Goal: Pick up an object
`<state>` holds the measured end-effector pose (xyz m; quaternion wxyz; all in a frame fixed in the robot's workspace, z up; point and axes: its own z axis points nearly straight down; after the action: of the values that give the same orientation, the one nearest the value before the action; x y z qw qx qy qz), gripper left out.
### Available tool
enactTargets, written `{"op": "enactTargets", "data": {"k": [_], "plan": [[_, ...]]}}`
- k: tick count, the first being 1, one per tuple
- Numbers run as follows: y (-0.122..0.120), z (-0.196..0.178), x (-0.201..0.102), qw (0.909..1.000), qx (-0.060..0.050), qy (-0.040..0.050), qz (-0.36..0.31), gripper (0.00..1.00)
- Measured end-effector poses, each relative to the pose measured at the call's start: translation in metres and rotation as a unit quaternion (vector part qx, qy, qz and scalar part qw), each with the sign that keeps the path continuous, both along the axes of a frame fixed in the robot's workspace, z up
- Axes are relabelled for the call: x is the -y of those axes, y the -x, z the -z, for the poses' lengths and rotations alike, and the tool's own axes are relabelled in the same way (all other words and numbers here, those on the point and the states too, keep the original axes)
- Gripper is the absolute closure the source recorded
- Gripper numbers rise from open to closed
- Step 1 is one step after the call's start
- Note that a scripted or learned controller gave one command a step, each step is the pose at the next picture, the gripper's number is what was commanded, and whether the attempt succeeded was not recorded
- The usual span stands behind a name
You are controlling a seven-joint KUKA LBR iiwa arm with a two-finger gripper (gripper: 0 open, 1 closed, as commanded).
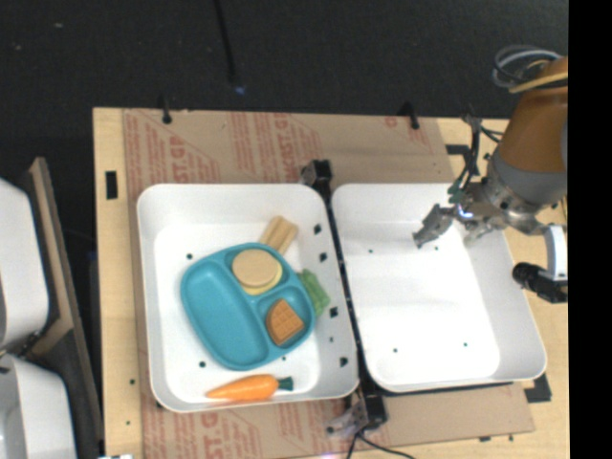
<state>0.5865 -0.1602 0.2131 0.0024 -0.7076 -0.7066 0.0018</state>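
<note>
1. The gripper (432, 229) hangs over the upper part of the right bin (497, 352), with the arm (531, 151) entering from the right.
2. Whether the gripper is open or shut cannot be told at this size; nothing shows between its tips.
3. The things to pick all lie in the left bin (158, 256): a blue tray (225, 323) carrying a round biscuit (257, 269) and a brown waffle piece (285, 321), a wooden block (279, 232) touching the tray's upper edge, a green piece (316, 293) tucked at its right side, and a carrot (251, 387) near the front wall.
4. The step in hand looks like the approach, with no grasp made yet.
5. The next move probably calls for crossing the divider to the left bin and coming down over one loose item; the carrot, lying apart from the tray, seems the easiest target.
</note>
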Motion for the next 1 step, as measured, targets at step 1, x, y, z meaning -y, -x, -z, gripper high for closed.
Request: {"op": "enactTargets", "data": {"k": [1], "plan": [[-0.0015,-0.0037,-0.0001,1.0000,0.003,0.0005,0.000,0.00]]}}
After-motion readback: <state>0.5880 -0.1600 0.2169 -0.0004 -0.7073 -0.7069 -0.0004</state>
